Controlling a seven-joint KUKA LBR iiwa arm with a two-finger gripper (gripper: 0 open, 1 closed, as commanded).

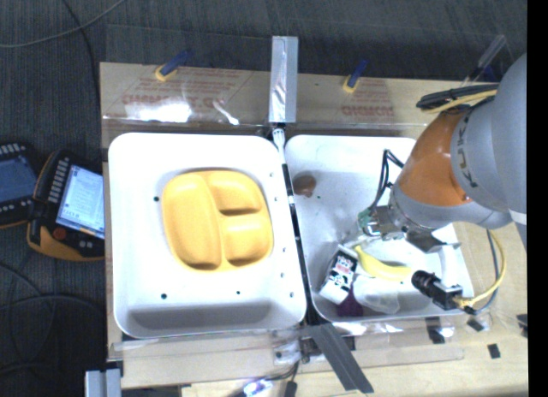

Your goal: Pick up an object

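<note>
teach pendant (67, 207), floor cables (51, 14), blue-yellow clamps (173, 65)

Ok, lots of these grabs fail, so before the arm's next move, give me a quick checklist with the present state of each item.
1. Objects within reach in the right bin: ok; a yellow banana-like piece, a black-and-white box and a small brown object lie there.
2. Arm over that bin: ok; the pincer sits low above the clutter.
3. Something between the fingers: cannot tell; the wrist hides them.
4. Target isolated: not ok; the yellow piece and box lie crowded together.
5. Left bin out of the way: ok; the yellow tray sits inside it.
</note>
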